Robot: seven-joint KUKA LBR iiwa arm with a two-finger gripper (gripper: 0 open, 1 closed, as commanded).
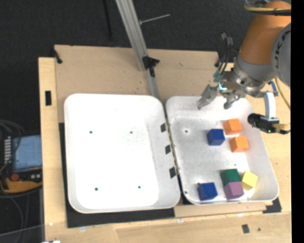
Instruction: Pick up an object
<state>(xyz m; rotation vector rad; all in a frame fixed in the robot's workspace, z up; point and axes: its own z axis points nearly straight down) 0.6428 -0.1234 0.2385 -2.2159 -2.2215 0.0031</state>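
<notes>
Bench [45, 135]: tan board, two shallow white bins side by side. Left bin [116, 151] bare white floor with a few dark specks. Right bin [192, 151] carries all the blocks.

Arm [261, 39]: grey with orange band, reaching in from the right, wrist poised over the far rim of the right bin. Gripper [216, 101] hangs above the bin's far end; jaws spread wide, nothing between them.

Blocks, small cubes, in two groups. Mid-bin: blue block [216, 136], nearest the gripper, with open floor on its left side; two orange blocks [233, 126] [238, 144] just beside it to the right. Near end: second blue block [207, 191], green block [230, 176], purple block [233, 190], yellow block [249, 179], the last three crowded together.

Handling, by judgement: cubes look rigid and light, flat-faced, likely smooth. Best hold is across two opposite flat faces, squared to the fingers; a skewed approach could twist a cube out.
</notes>
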